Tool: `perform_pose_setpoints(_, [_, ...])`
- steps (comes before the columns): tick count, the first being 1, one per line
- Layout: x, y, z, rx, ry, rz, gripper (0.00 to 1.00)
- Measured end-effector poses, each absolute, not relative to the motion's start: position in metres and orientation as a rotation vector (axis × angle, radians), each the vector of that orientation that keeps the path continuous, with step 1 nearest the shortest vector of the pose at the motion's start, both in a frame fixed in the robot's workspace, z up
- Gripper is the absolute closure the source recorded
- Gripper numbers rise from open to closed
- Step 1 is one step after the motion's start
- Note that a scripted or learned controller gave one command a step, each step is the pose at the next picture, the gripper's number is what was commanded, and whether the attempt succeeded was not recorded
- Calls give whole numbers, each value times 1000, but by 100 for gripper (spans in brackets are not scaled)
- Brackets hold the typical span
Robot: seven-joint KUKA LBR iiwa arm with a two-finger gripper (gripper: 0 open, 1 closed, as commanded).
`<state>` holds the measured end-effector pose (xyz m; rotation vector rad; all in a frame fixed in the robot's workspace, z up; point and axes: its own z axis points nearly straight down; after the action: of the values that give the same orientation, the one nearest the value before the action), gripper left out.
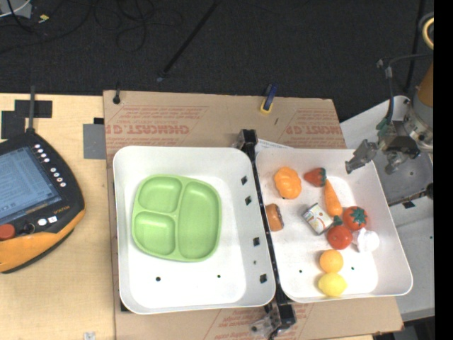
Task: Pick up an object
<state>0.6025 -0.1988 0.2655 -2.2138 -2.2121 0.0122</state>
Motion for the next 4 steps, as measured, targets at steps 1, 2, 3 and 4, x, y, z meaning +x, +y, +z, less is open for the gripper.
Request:
perform_pose_setpoints(1, [604,-199,273,-2220,-2222,1,0])
perform_pose_setpoints(2, [597,-191,224,-2217,-2217,5,0])
perform_pose_setpoints(3, [599,-186,180,-2213,-2221,5,0])
perform_pose_setpoints(4, [605,-179,129,-2217,-2219,3,0])
